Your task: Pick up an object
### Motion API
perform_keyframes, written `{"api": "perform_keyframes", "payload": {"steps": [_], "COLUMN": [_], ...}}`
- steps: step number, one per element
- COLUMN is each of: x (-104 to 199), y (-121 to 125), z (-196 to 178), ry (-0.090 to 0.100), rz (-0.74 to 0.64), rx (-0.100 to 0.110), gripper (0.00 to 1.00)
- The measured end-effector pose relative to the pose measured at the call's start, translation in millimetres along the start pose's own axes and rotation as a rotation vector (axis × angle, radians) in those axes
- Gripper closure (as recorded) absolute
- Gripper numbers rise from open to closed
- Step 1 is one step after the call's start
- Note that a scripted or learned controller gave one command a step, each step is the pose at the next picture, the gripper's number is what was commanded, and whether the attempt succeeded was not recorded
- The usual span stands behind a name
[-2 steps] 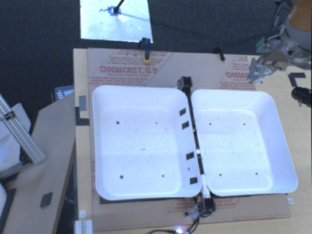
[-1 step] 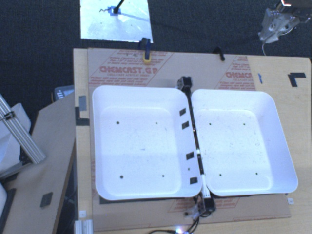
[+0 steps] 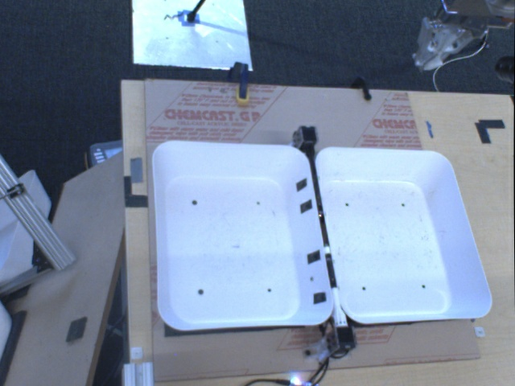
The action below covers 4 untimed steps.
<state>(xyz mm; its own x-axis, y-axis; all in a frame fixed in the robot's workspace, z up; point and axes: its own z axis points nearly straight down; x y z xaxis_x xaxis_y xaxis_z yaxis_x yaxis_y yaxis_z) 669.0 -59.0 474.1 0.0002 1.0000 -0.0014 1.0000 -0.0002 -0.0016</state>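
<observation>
Two shallow white bins lie side by side on the bench, the left bin (image 3: 161,215) and the right bin (image 3: 471,248). Their white floors show small dark dots and faint scuffs. My gripper (image 3: 438,45) hangs in the far top right corner, beyond the back edge of the bench and well away from the right bin. It looks silvery and is partly cut off by the frame's edge. I see nothing held in it.
Black clips (image 3: 310,207) join the bins along the middle seam. A shiny metal plate (image 3: 189,22) lies on the dark floor at the back left. A yellow and blue clamp (image 3: 241,87) sits at the board's back edge. An aluminium rail (image 3: 32,223) slants at the left.
</observation>
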Motion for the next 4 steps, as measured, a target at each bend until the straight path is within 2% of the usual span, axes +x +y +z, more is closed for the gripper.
{"api": "perform_keyframes", "payload": {"steps": [1, 2, 3, 4], "x": [47, 88, 95, 41], "y": [-15, 1, -20, 0], "z": [185, 68, -72, -44], "ry": [0.004, 0.003, 0.003, 0.000], "rz": [-0.007, -0.009, -0.007, 0.002], "rx": [0.014, -0.017, -0.020, -0.004], "gripper": [1.00, 1.00, 1.00, 1.00]}}
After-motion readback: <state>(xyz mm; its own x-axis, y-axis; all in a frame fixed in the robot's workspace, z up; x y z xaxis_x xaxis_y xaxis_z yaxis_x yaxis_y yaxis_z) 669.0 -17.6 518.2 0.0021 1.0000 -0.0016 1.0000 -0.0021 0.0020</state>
